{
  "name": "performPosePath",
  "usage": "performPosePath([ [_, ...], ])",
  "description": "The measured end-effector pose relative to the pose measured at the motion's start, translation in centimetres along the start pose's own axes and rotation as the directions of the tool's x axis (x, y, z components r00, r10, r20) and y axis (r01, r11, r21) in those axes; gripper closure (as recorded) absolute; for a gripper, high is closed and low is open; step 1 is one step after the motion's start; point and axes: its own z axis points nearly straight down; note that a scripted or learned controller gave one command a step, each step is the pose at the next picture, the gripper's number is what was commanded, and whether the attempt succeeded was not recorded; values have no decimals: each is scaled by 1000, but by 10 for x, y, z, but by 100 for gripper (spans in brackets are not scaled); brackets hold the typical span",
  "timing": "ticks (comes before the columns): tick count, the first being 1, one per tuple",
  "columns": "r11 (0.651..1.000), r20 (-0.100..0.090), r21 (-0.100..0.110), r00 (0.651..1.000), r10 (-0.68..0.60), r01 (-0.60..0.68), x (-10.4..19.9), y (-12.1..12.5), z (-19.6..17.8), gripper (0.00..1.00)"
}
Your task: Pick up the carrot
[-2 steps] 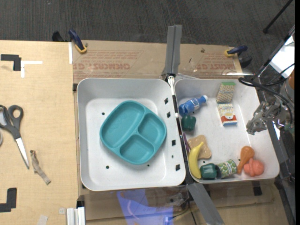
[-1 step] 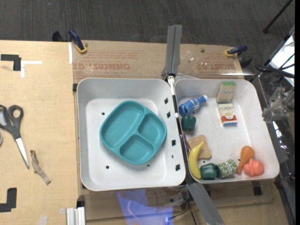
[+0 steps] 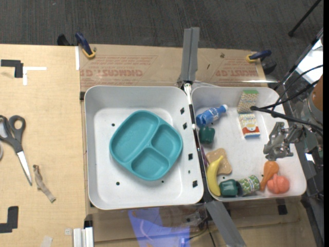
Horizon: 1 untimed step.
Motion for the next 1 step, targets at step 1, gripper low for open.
performPosePath([
  [1,895,1,0,895,-445,445,-10,-6,29,100],
])
